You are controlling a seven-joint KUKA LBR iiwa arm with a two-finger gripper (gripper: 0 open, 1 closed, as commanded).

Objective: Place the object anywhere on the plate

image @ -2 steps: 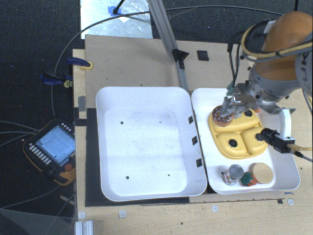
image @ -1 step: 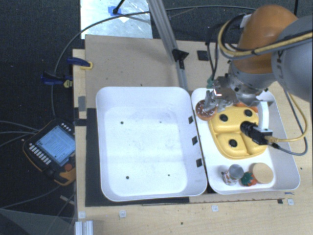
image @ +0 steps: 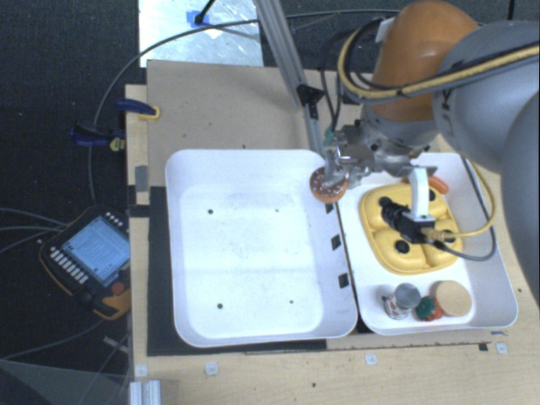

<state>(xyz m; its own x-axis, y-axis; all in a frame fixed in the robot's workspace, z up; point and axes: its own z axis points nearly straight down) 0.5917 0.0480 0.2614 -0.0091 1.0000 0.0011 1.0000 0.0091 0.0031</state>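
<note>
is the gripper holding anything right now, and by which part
It seems to hold a small round brown doughnut-like object at the gripper, pinched by its upper edge, above the bins' shared rims; the contact is blurry.

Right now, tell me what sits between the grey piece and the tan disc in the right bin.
A small red and green piece sits between the grey piece and the tan disc, in the camera view.
</note>
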